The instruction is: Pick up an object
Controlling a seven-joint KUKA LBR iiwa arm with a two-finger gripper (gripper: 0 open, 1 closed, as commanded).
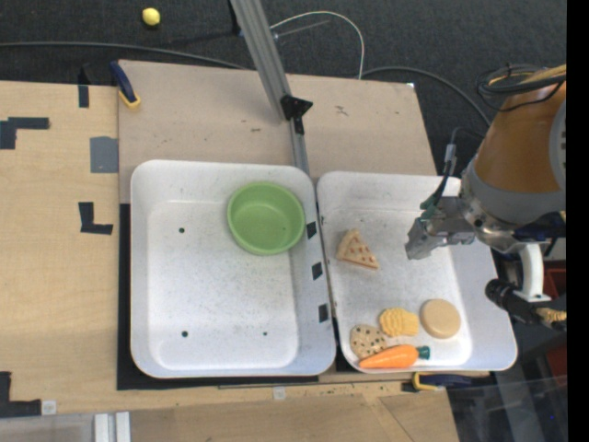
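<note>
Camera view: pizza slice (358, 250) left of fingers (420, 246)

Green bowl (266, 217); white bins (166, 274) w/ black specks; orange carrot (391, 357), green tip; tan wedge (357, 250); yellow ball (151, 16); grey claw (421, 244).

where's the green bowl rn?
The green bowl sits in the left bin, at its upper right corner in the camera view, close to the divide with the right bin and apart from the gripper.
</note>
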